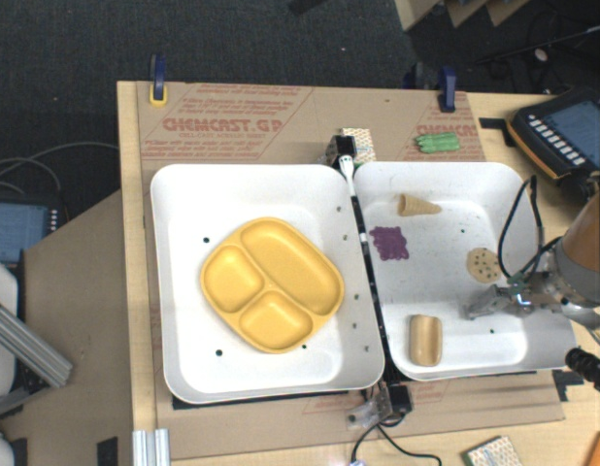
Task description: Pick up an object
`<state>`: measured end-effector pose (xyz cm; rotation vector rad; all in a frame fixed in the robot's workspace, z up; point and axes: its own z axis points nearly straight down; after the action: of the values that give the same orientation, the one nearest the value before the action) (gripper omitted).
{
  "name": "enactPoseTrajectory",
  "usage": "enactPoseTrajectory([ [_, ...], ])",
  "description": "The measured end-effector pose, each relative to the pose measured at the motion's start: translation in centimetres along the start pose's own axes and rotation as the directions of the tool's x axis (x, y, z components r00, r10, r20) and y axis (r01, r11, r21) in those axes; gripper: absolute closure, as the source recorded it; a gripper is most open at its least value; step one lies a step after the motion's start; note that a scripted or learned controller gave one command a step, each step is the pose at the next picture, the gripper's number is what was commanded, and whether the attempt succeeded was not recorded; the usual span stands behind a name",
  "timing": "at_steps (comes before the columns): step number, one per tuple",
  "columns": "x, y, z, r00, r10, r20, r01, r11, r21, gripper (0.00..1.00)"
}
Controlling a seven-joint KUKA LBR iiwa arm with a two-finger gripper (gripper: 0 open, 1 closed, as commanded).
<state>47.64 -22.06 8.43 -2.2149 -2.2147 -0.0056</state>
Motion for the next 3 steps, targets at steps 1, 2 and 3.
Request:
enactPoseTrajectory([
  [1, 0.1, 0.3, 0.0, 1.000, -0.003, 0.001, 0.003, 1.000, 0.000, 0.00],
  [2, 0.1, 0.3, 0.0, 1.000, -0.003, 0.001, 0.003, 1.000, -0.001, 0.00],
  [3, 0.2, 3.1, 0.0, 1.000, -0.005, -0.001, 0.005, 1.000, 0.002, 0.00],
])
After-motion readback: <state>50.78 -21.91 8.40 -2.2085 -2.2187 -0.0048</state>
